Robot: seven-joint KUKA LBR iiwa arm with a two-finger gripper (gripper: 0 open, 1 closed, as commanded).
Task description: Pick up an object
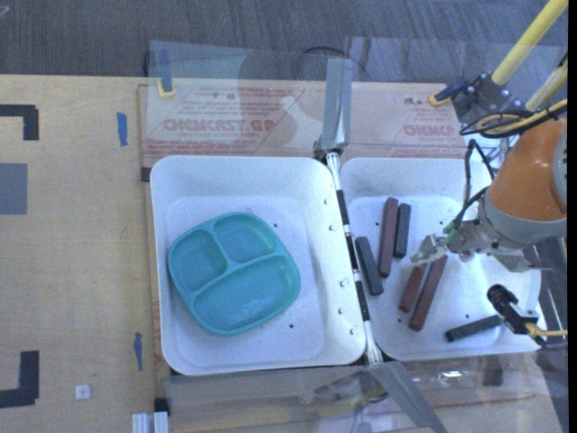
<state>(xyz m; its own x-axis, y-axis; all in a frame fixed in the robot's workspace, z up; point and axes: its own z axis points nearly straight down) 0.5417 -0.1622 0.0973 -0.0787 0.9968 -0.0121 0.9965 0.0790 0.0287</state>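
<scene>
In the right bin lie several sticks. A brown stick and a short dark grey one lie side by side near the bin's middle. Another dark grey stick lies by the left wall. Two brown sticks lie close together, slanted, lower in the bin. A dark stick rests near the front right. My gripper hangs just over the upper ends of the two brown sticks, and nothing shows held in it.
The left bin holds a teal divided plate. A metal divider runs between the two bins. The arm's orange band and cables stand over the right bin's right side.
</scene>
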